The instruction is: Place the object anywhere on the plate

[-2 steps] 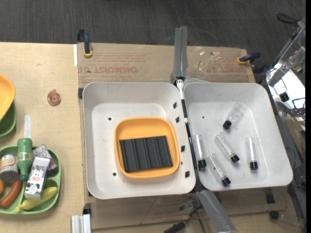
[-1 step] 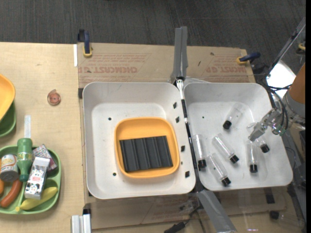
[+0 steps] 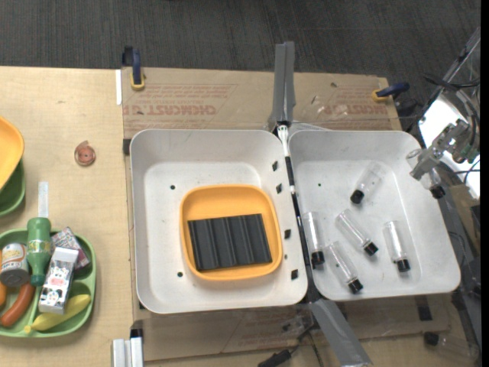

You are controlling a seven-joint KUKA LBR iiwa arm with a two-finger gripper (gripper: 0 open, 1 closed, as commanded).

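The task stands at its start, by my reading: the orange plate [image 3: 229,234], square with rounded corners and a dark ribbed insert at its centre, sits in the left bin [image 3: 153,205] with no object on it; the objects to be moved, clear vials with black caps, lie scattered in the right bin [image 3: 428,281]; none has been picked yet.

Five vials show: one [image 3: 365,183] near the upper middle of the bin; one [image 3: 312,237] along the left wall, just beside the divider; one [image 3: 357,233] in the middle; one [image 3: 343,265] below it toward the front; one [image 3: 396,243] toward the right; all lie on their sides, apart from one another.

The gripper [image 3: 425,161] hangs at the right bin's upper right corner, over the rim, touching no vial; nothing is visible between its fingers, and whether it is open or closed I cannot tell at this size and angle.

The next move, as I judge it, calls for descending on one vial, closing across its narrow body so it cannot roll, then carrying it left over the divider to the plate.
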